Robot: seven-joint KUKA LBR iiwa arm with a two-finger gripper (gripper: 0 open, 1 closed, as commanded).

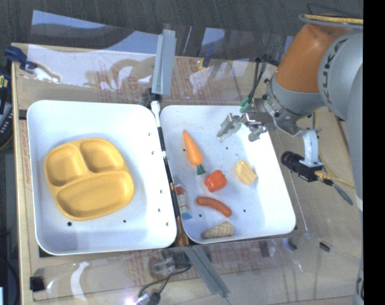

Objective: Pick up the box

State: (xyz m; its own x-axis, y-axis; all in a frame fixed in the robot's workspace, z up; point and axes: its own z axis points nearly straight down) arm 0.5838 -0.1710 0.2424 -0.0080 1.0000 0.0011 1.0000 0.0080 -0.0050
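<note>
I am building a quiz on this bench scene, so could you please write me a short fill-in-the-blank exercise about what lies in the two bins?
1. The yellow divided plate lies in the ____ bin.
2. The carrot lies in the ____ bin.
3. The plate has ____ compartments.
4. The pincer hangs over the far part of the ____ bin.

Missing words: left; right; three; right

Pale wooden counter (84, 75) under glossy clear sheeting catching bluish-white glare; dark grey ribbed floor (148, 5) beyond its far edge.
</note>
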